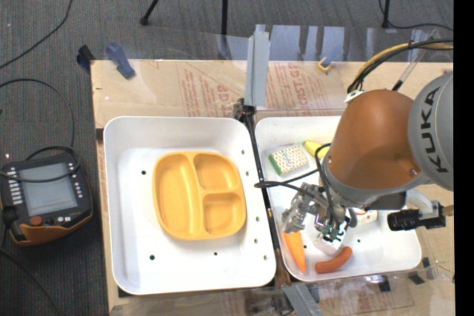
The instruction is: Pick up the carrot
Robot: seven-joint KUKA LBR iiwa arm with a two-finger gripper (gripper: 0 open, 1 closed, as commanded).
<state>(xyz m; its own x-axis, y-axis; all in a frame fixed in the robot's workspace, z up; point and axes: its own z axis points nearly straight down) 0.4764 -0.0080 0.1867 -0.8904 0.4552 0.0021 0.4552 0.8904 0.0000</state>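
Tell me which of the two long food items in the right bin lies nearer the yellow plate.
The carrot: orange, tapered, pointing down beside the bin's left wall. The sausage is redder and lies farther right.

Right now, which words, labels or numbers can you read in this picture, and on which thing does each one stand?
"KUKA": on the grey arm, reading vertically.
Red printing on the bench top: too faint to read.
Handheld controller screen: too small to read.
Patterned packet: nothing readable.

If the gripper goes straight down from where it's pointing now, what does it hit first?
Most likely the carrot: the gripper hangs just above its upper end in the right bin. Depth is unclear from this slanted view, so it could land slightly to the right, on bare bin floor short of the sausage.
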